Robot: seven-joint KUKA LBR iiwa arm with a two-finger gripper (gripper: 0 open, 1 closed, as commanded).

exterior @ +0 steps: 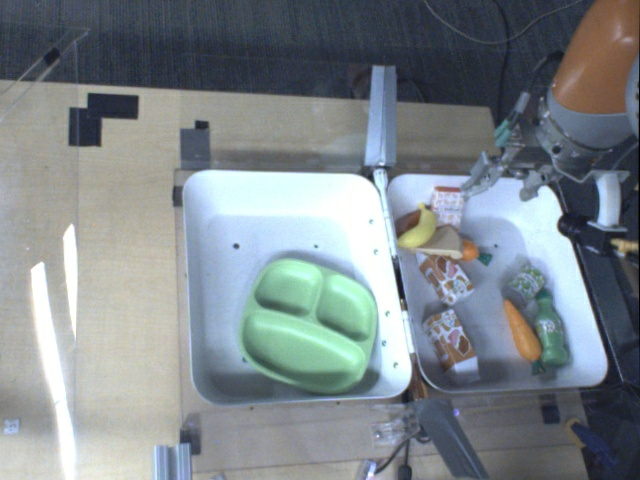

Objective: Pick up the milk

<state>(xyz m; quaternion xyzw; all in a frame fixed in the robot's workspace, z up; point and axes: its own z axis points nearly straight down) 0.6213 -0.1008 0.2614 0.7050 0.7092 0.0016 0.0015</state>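
So hand at right bin's twelve o'clock, grip unreadable; should drop straight onto milk carton, clear of banana.

In the right bin, things crowd the left side: a banana, a small carton behind it, two patterned cartons and in front. A carrot and green bottle lie close together near the right wall. Between these groups runs a bare strip of floor. The tool hangs over the far rim, seemingly apart from the small carton.
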